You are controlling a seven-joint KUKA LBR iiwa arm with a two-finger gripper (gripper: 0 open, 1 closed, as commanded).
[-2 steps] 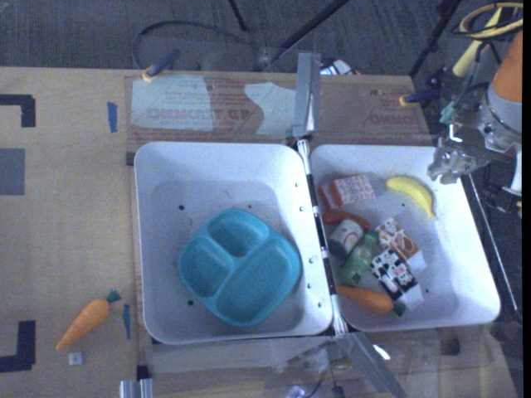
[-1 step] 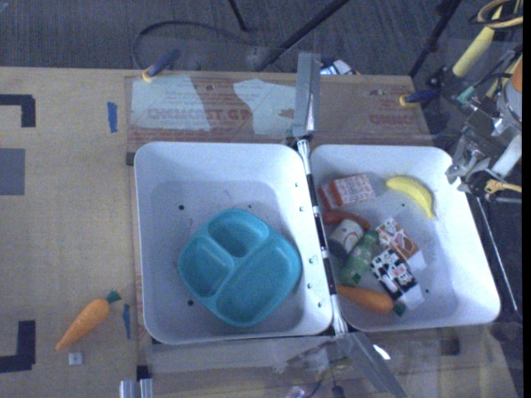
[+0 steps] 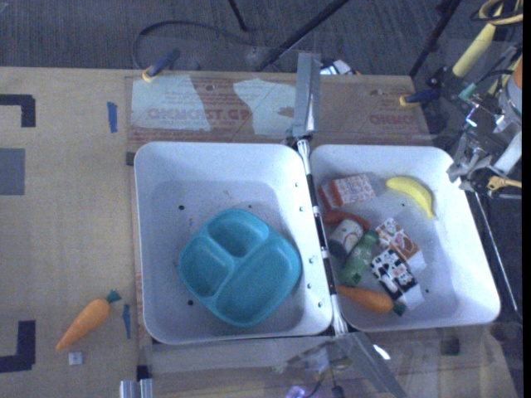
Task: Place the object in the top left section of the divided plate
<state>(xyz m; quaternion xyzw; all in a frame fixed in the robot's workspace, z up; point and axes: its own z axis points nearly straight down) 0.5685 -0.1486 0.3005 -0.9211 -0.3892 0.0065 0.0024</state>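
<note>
A teal divided plate (image 3: 241, 265) lies in the left bin (image 3: 158, 181), with two small sections toward its upper left and one large section at its lower right; all three are bare. The right bin (image 3: 473, 264) holds the loose objects: a yellow banana (image 3: 412, 193), a red and white box (image 3: 350, 191), a round tin (image 3: 344, 232), a green bottle (image 3: 358, 260), a cow-patterned carton (image 3: 394, 274), an orange-printed carton (image 3: 400, 240) and an orange carrot (image 3: 365, 298). My gripper (image 3: 465, 166) hangs over the right bin's upper right rim, apart from all of them.
A second toy carrot (image 3: 83, 322) lies on the wooden bench left of the bins. A metal divider (image 3: 304, 106) rises behind the seam between the bins. Cables and clamps crowd the far right by the arm (image 3: 498, 131).
</note>
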